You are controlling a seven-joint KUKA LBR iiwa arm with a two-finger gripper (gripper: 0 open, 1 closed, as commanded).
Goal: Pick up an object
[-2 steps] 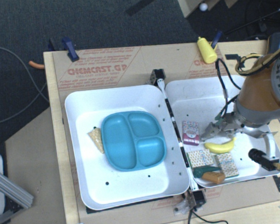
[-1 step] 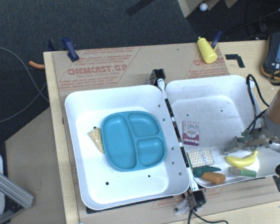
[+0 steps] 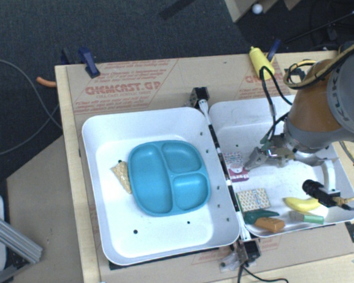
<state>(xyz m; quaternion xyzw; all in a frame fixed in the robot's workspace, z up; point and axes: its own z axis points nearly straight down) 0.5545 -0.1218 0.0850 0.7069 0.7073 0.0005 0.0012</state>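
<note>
camera view: gripper (image 3: 256, 156) sits low in the right bin (image 3: 236, 115), fingers spread open, nothing between them.
closest object: pink packet (image 3: 236, 166) just left of and a bit below the gripper.
other picks: patterned sponge (image 3: 253, 197), banana (image 3: 305, 204), orange chunk (image 3: 270, 224), all further toward the front rim.
left bin: blue divided plate (image 3: 168, 175), well off to the gripper's left.
risk: that packet looks flat and hugs the bin wall, so I'd guess the fingers could skid over it or bump the wall and close on air.

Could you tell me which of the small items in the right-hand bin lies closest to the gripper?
The small pink-and-white packet against the right bin's left wall lies closest to the gripper. The patterned sponge, banana and orange piece all lie farther toward the bin's near edge.
</note>
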